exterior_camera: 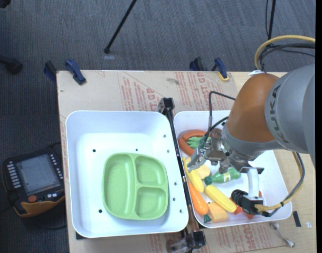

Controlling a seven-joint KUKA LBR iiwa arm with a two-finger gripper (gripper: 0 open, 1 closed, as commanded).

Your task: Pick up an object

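Two white bins sit side by side on the counter [116, 86]. One green tray [135, 185] with three parts lies in the left bin [79, 141]. The right bin [280, 178] holds a pile of toy food: two yellow corn cobs [220, 198], one carrot [198, 200], one green bottle [224, 176] and more I cannot count. The pincer [219, 161] is down in the pile, just above the green bottle. I cannot tell if it is spread or pinching. I think this is the grabbing step. Next it must close on one toy and lift.

Grey KUKA arm [298, 107], orange wrist band, black cables, yellow hose
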